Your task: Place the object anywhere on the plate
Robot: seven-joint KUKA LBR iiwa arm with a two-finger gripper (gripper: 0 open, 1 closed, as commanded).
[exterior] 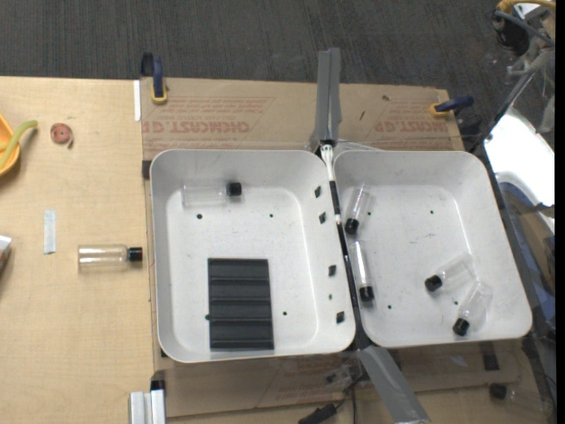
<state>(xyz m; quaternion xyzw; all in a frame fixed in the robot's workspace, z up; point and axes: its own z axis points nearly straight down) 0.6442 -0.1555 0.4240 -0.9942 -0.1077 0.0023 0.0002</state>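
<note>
while the black ribbed plate (239, 305) in the left bin (168, 237) carries nothing, the task looks unstarted. clear vials (356, 211) lie in the right bin (494, 228), one (210, 192) near the plate. end effector state: cannot tell.

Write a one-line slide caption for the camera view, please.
Two white bins: the left holds a dark ribbed plate and one clear vial, the right four vials.
</note>
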